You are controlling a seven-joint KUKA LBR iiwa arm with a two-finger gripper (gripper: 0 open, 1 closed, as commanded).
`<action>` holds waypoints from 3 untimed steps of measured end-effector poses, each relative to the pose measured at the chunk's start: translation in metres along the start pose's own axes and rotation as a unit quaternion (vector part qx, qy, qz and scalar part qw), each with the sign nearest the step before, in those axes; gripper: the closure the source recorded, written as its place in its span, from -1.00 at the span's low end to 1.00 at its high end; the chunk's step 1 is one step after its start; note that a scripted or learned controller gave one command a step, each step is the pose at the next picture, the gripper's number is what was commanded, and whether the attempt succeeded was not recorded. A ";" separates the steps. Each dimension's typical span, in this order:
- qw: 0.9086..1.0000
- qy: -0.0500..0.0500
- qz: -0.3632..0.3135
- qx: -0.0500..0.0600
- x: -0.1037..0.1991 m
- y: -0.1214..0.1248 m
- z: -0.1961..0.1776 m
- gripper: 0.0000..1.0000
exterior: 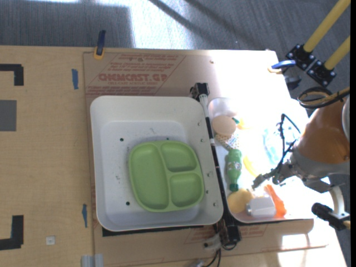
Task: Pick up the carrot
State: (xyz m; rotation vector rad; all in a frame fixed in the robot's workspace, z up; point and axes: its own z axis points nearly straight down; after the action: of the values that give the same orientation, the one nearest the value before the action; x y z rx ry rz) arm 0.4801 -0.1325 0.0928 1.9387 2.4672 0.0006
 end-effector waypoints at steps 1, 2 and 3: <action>0.998 0.005 0.068 -0.003 -0.019 0.000 0.002 -1.00; 0.993 -0.004 0.117 -0.008 0.032 0.013 0.001 -1.00; 0.998 -0.002 -0.056 -0.009 -0.007 0.005 0.001 -1.00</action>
State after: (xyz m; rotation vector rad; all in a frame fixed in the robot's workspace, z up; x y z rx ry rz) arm 0.4865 -0.1379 0.0918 1.7895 2.5612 0.0181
